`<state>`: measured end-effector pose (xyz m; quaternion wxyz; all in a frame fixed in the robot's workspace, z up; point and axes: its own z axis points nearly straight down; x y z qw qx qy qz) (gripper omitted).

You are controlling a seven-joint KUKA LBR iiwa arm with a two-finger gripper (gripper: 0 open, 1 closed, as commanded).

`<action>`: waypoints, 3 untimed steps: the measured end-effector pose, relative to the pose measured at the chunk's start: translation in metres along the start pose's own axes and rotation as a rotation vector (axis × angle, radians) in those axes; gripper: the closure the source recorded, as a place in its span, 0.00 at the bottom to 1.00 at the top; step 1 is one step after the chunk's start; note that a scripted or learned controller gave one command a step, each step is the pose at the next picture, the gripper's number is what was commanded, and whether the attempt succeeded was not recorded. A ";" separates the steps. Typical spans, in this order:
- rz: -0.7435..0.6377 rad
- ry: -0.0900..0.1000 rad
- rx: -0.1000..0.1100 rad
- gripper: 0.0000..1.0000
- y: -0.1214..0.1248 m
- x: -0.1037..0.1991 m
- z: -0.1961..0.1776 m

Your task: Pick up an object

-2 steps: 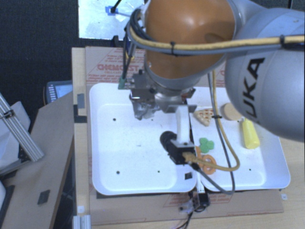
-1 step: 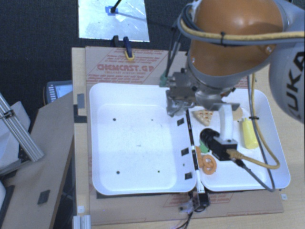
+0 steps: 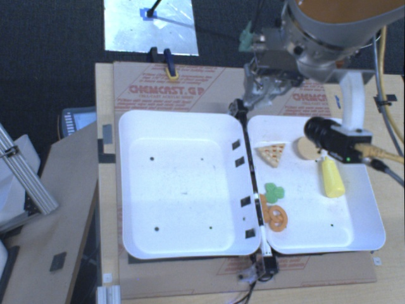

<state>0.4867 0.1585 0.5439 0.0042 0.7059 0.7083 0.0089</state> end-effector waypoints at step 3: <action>0.003 -0.004 0.011 1.00 0.024 0.074 0.218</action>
